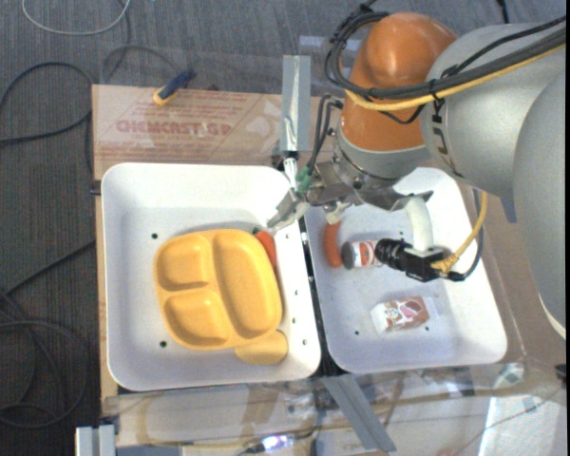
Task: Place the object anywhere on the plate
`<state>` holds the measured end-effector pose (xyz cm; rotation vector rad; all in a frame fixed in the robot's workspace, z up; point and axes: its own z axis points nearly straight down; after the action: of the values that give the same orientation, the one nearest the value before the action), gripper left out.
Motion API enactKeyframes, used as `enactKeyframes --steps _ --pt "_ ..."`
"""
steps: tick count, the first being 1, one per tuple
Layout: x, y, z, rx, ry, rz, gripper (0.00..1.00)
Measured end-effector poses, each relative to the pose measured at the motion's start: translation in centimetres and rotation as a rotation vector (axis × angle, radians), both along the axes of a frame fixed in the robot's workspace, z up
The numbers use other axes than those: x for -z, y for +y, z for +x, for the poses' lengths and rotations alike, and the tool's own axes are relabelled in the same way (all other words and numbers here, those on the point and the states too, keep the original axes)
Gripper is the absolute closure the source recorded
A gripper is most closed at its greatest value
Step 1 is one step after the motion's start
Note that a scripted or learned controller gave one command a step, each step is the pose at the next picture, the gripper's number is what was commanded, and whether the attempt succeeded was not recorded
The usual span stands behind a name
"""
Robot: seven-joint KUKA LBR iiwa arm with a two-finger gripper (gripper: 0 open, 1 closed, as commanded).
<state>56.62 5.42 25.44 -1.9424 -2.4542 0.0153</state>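
A yellow plate (217,288) with three compartments lies in the left bin (133,198). An orange-red object (267,246) rests against the plate's right rim. My gripper (290,209) hangs over the wall between the two bins, just above and to the right of that orange-red object. Whether anything is in its grasp is hidden by the wrist. A pale yellow object (262,350) sits at the plate's lower right corner.
The right bin (456,345) holds an orange sausage-shaped object (332,244), a small red-and-white can (362,254) beside it, and a clear packet with red print (404,313). The arm's bulk covers the right bin's upper part.
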Motion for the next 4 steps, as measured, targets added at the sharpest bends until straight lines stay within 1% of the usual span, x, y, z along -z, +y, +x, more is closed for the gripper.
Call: enactKeyframes --steps 1,2,3,4 --pt "-0.81 -0.12 0.02 0.002 0.003 0.000 1.00" --pt "-0.80 -0.11 0.02 0.002 0.003 0.000 0.00" --pt "-1.61 -0.23 0.05 0.003 0.005 0.000 1.00" --pt "-1.61 -0.22 0.04 0.003 0.006 0.000 0.00"
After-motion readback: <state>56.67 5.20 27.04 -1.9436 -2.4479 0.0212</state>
